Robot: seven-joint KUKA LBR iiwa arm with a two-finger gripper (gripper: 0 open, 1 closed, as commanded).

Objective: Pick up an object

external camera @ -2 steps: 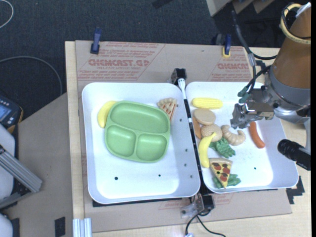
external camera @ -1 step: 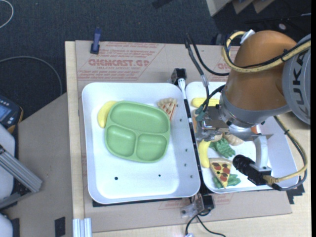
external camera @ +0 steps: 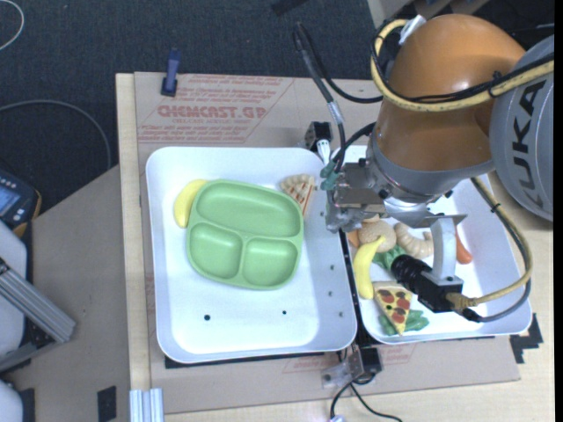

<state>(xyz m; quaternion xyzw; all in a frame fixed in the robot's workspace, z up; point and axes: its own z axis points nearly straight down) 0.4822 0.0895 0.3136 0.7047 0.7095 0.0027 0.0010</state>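
Observation:
The arm's orange band and grey wrist (external camera: 422, 148) hang over the right bin (external camera: 506, 310). My gripper (external camera: 400, 236) reaches down among the toy food in it, and the wrist hides most of it. Just beneath lie beige pastry-like pieces (external camera: 380, 230), a yellow banana (external camera: 362, 266), a pizza slice (external camera: 396, 306) and an orange piece (external camera: 463, 251). Nothing can be seen held.
The left bin (external camera: 167, 262) holds a green divided plate (external camera: 244, 233), a second yellow banana (external camera: 185, 200) tucked under the plate's left edge, and a waffle piece (external camera: 299, 188) at its upper right. A black part with a yellow cable (external camera: 431, 287) crosses the right bin.

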